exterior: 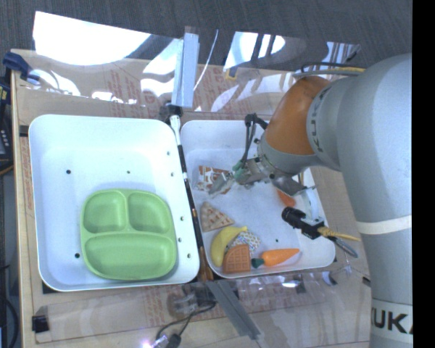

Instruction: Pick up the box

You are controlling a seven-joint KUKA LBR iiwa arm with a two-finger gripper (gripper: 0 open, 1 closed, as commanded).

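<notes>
The gripper (228, 182) is reaching down into the right bin (315, 256), just at the small box (212, 177) that is lying near the bin's upper left part, but I cannot tell how far the tool is open or whether it is holding anything. To do this step well, the tool should be closing squarely across the box's narrow sides before lifting. It should also be keeping away from the waffle piece (214, 217) and the banana (223, 242) lying below.
</notes>
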